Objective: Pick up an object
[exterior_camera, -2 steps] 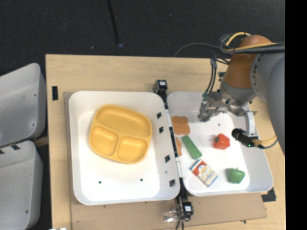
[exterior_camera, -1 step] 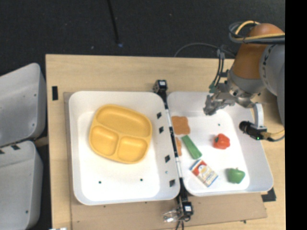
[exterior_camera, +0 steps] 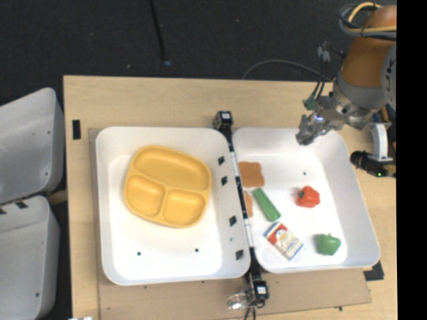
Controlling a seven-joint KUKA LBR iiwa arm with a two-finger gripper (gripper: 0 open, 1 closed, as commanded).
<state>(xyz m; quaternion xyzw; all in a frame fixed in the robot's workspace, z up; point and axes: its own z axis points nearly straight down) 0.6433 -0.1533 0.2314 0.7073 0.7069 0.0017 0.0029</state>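
Observation:
The right bin [exterior_camera: 337,153] holds several small things: a brown toast slice [exterior_camera: 251,174], a green stick [exterior_camera: 265,204], a red pepper [exterior_camera: 307,197], a green pepper [exterior_camera: 327,244], a small printed box [exterior_camera: 283,240] and an orange piece [exterior_camera: 247,203] by the divider. My gripper [exterior_camera: 307,134] hangs over the bin's far edge, up and to the right of the toast slice and well apart from every object. Nothing shows between its tips.
A yellow divided plate [exterior_camera: 167,185] lies in the left bin [exterior_camera: 113,245]. Black clips [exterior_camera: 235,199] run along the seam between the bins. A cable [exterior_camera: 280,65] loops across the wooden bench behind the right bin. Grey shapes [exterior_camera: 27,152] stand at the left.

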